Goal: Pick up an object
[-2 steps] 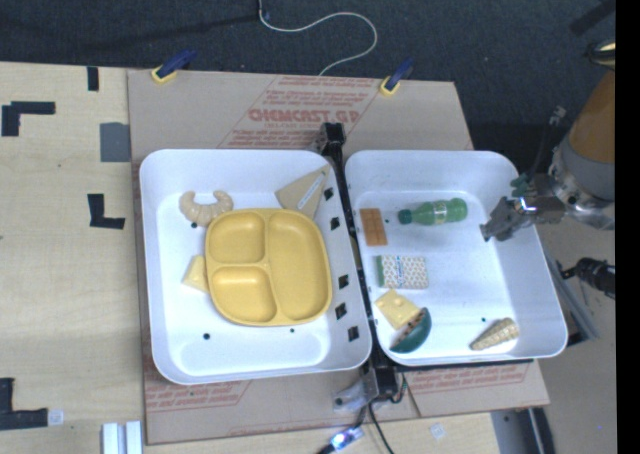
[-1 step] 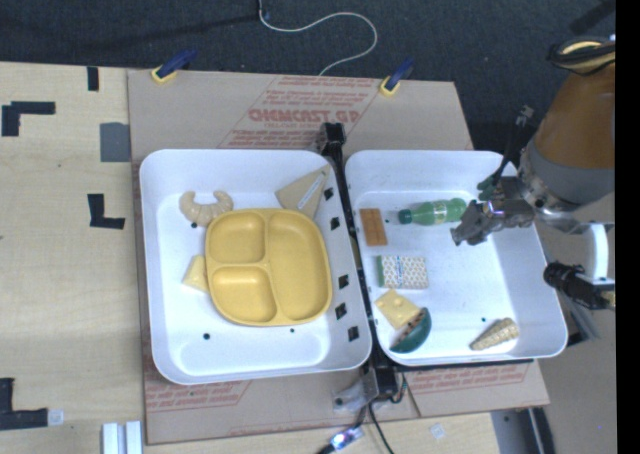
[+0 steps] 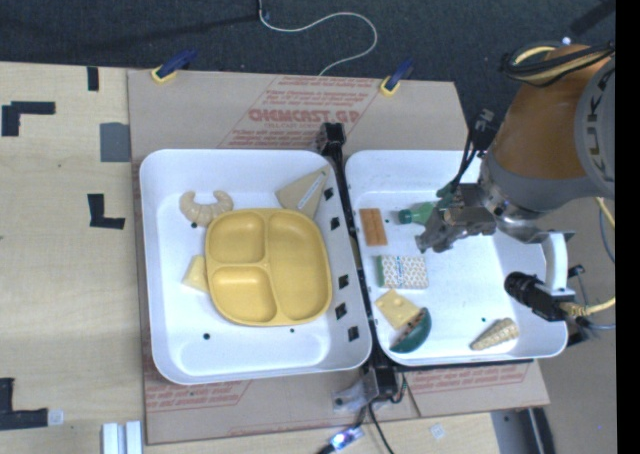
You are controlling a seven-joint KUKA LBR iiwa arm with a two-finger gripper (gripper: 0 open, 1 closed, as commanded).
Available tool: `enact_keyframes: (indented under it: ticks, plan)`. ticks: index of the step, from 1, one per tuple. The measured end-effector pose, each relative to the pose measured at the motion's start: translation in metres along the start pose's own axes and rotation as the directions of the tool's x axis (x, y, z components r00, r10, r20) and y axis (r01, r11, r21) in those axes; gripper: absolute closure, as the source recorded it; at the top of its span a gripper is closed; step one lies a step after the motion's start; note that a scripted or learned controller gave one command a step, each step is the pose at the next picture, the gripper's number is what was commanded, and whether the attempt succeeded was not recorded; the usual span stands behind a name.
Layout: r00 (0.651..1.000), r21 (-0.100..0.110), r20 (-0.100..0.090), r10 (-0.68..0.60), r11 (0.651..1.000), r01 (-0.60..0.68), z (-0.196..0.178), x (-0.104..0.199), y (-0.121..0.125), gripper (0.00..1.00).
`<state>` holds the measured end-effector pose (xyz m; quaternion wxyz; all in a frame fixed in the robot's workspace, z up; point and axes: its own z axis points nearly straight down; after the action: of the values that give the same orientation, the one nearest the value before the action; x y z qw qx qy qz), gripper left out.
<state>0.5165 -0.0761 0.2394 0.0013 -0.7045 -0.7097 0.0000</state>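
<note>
- Down at the front of the right bin [image 3: 455,167] sit a yellow wedge with a green bit [image 3: 402,317] and a pale cone-shaped piece [image 3: 495,335], near the front wall.
- Bit further back: a small dotted packet [image 3: 403,271], and an orange bar [image 3: 373,226] next to the wall btw the two bins.
- Gripper [image 3: 438,234] hangs over the back-middle of the right bin, on the grey arm w/ the orange band [image 3: 545,137]. A small green thing [image 3: 415,213] lies just beside its tip.
- Claw state — can't tell. It's dark and small from up here, so I won't guess.
- Nothing seen pinched in it.
- Left bin [image 3: 160,177] has a big yellow plate w/ sections [image 3: 268,265], a curly tan piece [image 3: 204,206] behind it, a tan wedge [image 3: 304,191] by the middle wall, and a yellow bit [image 3: 196,273] poking out at the plate's left.
- How far along: I'd say the pick isn't done yet — every object looks to be lying in a bin.
- Left to do, prob.: go down on one thing (green one or dotted packet are closest), squeeze, lift it up.
</note>
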Motion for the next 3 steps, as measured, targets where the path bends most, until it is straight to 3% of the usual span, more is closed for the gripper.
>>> enact_keyframes:
  ticks: [1, 2, 3]
  plan:
    - [1.000, 0.002, 0.000, 0.001, 1.000, -0.001, 0.001, 0.053, -0.018, 1.00]
    - [1.000, 0.003, 0.001, 0.001, 1.000, -0.001, 0.016, 0.100, -0.015, 1.00]
    - [1.000, 0.002, 0.001, 0.002, 1.000, -0.002, 0.008, 0.129, -0.025, 1.00]
